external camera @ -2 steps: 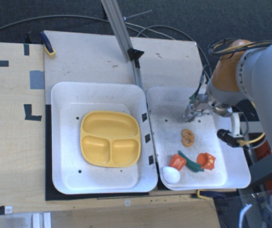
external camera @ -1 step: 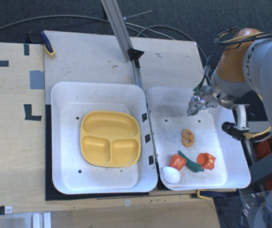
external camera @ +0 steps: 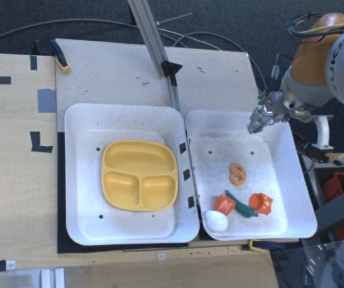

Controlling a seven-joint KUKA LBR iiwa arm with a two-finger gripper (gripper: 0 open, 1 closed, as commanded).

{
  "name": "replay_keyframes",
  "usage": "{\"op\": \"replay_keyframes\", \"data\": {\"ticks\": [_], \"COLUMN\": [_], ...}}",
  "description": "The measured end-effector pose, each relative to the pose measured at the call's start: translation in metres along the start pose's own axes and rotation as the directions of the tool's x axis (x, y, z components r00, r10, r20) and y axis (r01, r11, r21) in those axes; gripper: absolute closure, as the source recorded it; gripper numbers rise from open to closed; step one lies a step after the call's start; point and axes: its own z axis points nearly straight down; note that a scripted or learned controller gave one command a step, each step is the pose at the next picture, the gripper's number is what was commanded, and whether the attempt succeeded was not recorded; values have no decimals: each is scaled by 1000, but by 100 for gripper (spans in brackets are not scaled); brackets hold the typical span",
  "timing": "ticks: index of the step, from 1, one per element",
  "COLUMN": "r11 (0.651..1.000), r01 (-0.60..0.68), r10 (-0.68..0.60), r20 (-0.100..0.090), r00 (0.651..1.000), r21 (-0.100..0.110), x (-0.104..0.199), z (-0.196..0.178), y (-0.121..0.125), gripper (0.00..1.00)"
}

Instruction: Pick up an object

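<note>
Closest to me in the right bin (external camera: 298,179) is a white egg (external camera: 216,221), touching a red-orange pepper-looking toy (external camera: 224,204), with a green piece (external camera: 241,204), an orange starred piece (external camera: 261,203) and a small pretzel (external camera: 238,173) further up; all look like light, hard, slick plastic, so I'd guess they'll skate away if nudged. My pick would be the pretzel since it sits apart from the cluster, pinched across its narrow width. End effector (external camera: 258,123) hangs over that bin's far corner, nothing in it, and I can't tell how wide it's open.
</note>
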Motion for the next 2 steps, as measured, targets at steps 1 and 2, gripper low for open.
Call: {"op": "replay_keyframes", "data": {"ticks": [1,2], "r11": [1000,1000], "r01": [0,4], "r10": [0,-4], "r20": [0,-3], "r00": [1000,1000], "r21": [1,6], "x": [0,58], "z": [-53,-50], "y": [2,-1], "gripper": [100,100]}}
